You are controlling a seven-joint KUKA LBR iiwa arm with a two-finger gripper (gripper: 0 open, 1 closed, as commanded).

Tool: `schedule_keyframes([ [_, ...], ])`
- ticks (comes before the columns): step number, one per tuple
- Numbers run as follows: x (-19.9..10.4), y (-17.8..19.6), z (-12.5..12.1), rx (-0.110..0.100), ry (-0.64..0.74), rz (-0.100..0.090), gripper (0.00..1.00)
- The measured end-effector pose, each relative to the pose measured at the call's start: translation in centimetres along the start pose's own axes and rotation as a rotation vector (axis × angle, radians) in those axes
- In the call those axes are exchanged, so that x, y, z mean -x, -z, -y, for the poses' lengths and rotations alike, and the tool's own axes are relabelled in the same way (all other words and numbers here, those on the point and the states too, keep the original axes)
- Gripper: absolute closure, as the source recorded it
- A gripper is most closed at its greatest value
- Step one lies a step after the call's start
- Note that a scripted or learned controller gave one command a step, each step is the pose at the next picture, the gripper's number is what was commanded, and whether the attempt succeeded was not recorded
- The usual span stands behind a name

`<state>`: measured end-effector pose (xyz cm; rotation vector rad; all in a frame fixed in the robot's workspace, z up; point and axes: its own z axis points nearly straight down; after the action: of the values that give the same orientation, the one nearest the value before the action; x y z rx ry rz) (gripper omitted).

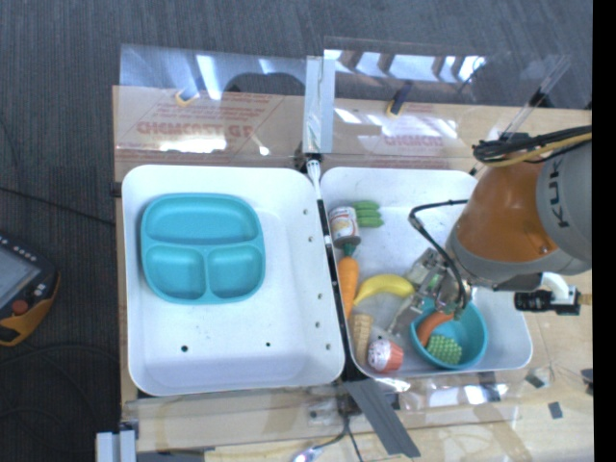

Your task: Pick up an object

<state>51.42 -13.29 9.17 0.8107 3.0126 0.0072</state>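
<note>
The right bin (397, 243) holds a small can (344, 224), a green toy vegetable (367, 215), a carrot (347, 279), a banana (383, 287), a waffle cone (361, 332) and a red and white ball (384, 355). A blue bowl (474, 335) at the bin's front right contains a green piece (444, 349) and an orange piece (433, 325). My gripper (435, 298) hangs low over the bowl's left rim, just right of the banana. The orange piece lies right under it. The wrist hides how the gripper stands.
The left bin (154, 354) carries a teal divided plate (202, 246) in its back half. The arm's orange band (505, 224) and grey body cover the right bin's right side. Clear panels and cardboard stand behind both bins.
</note>
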Motion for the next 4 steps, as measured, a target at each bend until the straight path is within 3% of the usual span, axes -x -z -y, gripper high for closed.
schedule_keyframes([
  [1, 2.4, -0.1, 0.4, -0.005, 0.096, -0.011, 0.00],
  [2, -1.6, 0.1, 1.9, -0.003, 0.006, 0.002, 0.00],
  [3, -2.0, 0.0, 1.3, -0.004, -0.155, 0.002, 0.00],
  [4, 0.1, -0.1, 2.7, -0.002, -0.181, -0.012, 0.00],
])
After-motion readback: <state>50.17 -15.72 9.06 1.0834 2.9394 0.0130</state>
